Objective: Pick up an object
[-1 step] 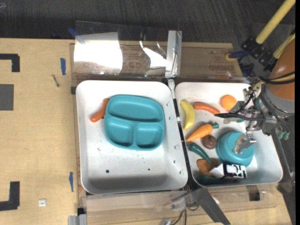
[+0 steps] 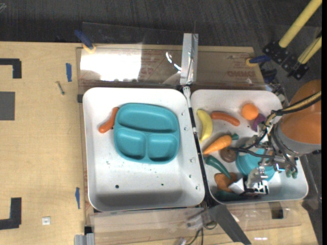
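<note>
Tan bench (image 2: 36, 152), dark, seemingly carpeted floor (image 2: 127, 4)

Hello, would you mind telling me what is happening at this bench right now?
The arm has reached from the right into the right bin, with its tool low among toy foods: a banana, a carrot and an orange ball. Nothing is visibly held. The left bin holds a teal divided plate beside an orange sausage.

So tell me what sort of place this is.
Most likely a robotics lab bench set up for grasping trials. Two shallow white bins sit side by side, toy food such as a banana and a carrot lies in the right one, and a grey arm with an orange band reaches in.
</note>
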Controlling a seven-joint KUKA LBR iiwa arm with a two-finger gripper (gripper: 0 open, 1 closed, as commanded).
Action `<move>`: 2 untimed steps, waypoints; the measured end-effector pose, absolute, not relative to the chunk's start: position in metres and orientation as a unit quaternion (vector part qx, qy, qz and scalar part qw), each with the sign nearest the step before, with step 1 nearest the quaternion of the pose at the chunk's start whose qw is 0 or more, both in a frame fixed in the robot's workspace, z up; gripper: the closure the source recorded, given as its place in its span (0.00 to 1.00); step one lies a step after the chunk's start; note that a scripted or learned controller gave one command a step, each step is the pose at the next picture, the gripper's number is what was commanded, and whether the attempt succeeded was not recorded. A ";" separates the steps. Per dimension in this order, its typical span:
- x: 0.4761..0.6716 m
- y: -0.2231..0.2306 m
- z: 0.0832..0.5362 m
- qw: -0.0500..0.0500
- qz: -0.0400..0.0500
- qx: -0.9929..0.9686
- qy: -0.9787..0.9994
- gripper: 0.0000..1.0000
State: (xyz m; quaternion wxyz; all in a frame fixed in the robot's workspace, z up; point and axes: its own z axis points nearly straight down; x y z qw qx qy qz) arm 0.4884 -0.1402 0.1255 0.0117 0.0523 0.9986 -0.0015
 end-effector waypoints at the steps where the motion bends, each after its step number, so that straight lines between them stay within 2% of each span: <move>1: 0.598 -0.098 0.089 0.008 -0.001 -0.103 0.995 0.00; 2: 0.548 -0.109 0.089 0.005 0.000 -0.070 0.998 0.00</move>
